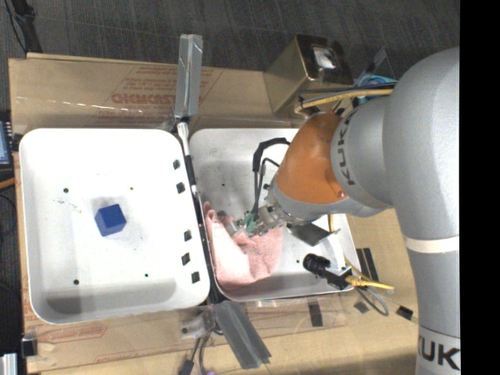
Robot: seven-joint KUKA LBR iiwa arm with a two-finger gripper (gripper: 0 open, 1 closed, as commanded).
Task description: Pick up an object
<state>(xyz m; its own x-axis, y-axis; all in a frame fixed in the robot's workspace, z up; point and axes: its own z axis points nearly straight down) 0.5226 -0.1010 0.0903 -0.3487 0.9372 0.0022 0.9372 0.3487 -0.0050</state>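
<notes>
A pink cloth (241, 256) lies crumpled in the right bin (226, 158), against its left wall and near front. My gripper (254, 223) is low over the cloth's upper edge, right at the fabric, under the orange-banded wrist. A blue cube (110, 219) sits alone in the left bin (47, 162), left of centre. The wrist hides much of the right bin's middle.
The divider between the bins (190, 209) carries black clips. A brown cardboard sheet (101, 92) lies behind the bins. A tan box (301, 73) stands at the back right. The big grey arm (414, 162) covers the right side.
</notes>
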